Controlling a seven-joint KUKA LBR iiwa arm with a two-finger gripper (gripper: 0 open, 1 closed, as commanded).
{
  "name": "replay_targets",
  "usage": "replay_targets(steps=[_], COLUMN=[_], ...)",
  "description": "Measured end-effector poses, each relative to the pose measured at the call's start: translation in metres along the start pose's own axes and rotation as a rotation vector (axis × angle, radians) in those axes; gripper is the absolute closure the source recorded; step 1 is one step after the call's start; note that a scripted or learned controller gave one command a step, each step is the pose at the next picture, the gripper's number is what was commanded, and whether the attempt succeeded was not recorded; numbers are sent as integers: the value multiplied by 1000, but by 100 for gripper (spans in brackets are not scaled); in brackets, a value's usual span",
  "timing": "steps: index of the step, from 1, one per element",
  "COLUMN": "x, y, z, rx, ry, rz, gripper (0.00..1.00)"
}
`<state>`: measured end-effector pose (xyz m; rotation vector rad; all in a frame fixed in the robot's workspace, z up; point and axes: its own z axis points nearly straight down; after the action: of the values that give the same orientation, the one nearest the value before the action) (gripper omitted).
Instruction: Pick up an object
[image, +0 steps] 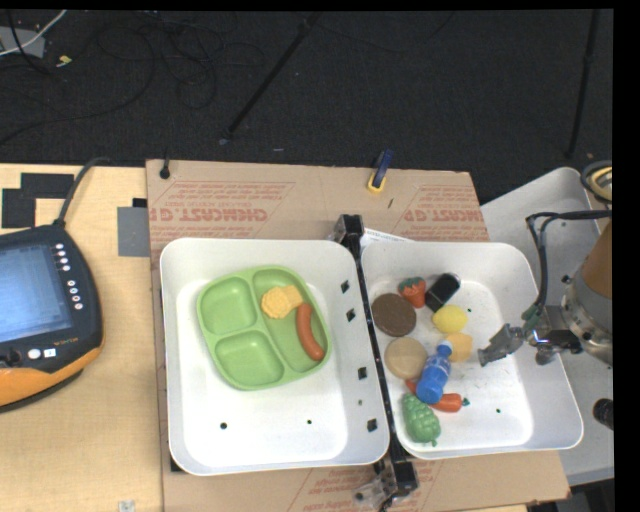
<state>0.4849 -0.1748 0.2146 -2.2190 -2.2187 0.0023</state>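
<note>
The desk (60, 200) carries two white bins, toys crowded in the right bin (520, 420). The pincer (497, 347), its spread state beyond telling, hovers just right of a yellow piece (451, 319) and blue bottle (434, 375). Such tight packing risks a glancing, empty grab; dark cabled floor lies behind.

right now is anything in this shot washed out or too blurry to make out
In the camera view, the white bins are bright but keep their edges; the green tray and the toys read clearly. The gripper is small and soft, its fingers unresolved. The floor behind is dark, with cables faintly visible.
</note>
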Motion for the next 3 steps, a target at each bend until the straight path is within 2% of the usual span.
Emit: replay_targets(steps=[1,2,3], x=[-1,90,199], y=[0,23,-10], z=[-10,36,-38], rx=[1,4,-5], ry=[1,3,3], rz=[1,-8,-12], gripper=[100,100,100])
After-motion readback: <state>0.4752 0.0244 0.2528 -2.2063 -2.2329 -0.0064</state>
